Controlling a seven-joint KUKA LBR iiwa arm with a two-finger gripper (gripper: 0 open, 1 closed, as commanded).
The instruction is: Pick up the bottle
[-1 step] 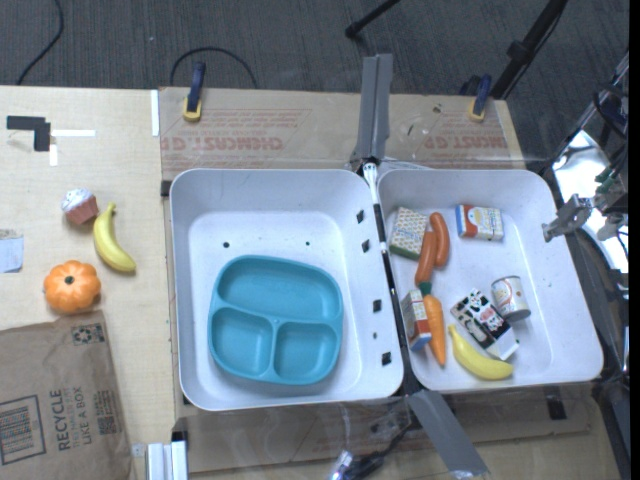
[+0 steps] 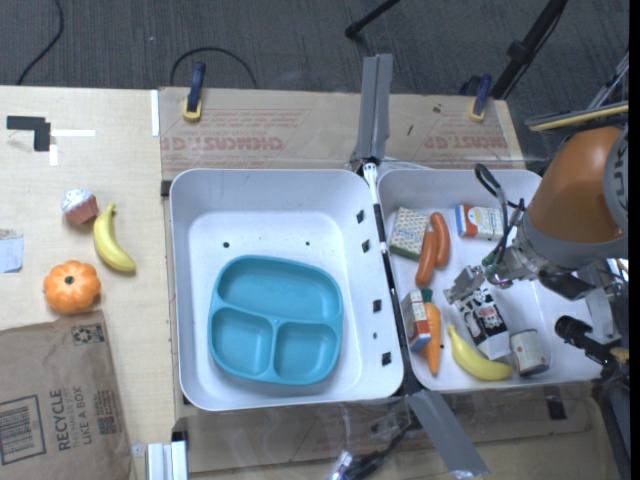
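A small dark bottle (image 2: 487,318) with a white and red label lies in the right bin (image 2: 455,183), between a yellow banana (image 2: 476,358) and a grey can (image 2: 528,352). My gripper (image 2: 468,286) hangs low over the middle of this bin, just above and to the left of the bottle's upper end. From this angle I cannot make out whether it touches the bottle. The grey arm with its orange band (image 2: 585,183) reaches in from the right.
The right bin also holds a green-white box (image 2: 408,231), a sausage (image 2: 433,247), a small carton (image 2: 478,221), a carrot (image 2: 433,334) and a red-labelled pack (image 2: 415,313). A blue divided plate (image 2: 275,320) lies in the left bin (image 2: 260,193). On the bench at left lie a banana, pumpkin and cupcake.
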